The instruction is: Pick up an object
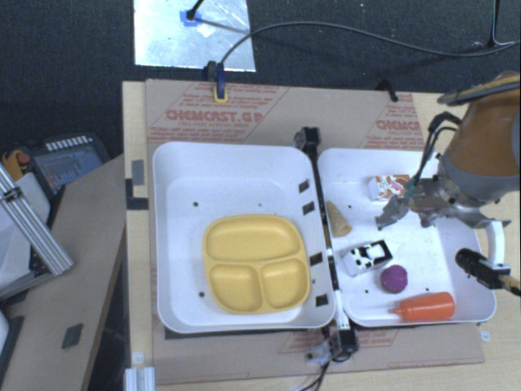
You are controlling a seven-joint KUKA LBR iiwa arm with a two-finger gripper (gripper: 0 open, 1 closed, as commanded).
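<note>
The right bin (468, 255) holds several small objects. A tan cone (338, 218) lies near its left wall. At the back lies a white box with red print (387, 186). A black-and-white cow toy (368, 257), a purple ball (395, 278) and an orange bottle (423, 306) sit toward the front. My gripper (391, 215) hangs over the middle of this bin, just in front of the box and right of the cone. It is above the cow toy in the picture. Nothing shows in its grasp.
The left bin (175, 218) carries a yellow divided plate (256, 263). A black divider with clips (319, 218) runs between the bins. The orange-banded arm (488, 145) covers the right bin's back right corner. A cable (342, 35) crosses behind the bench.
</note>
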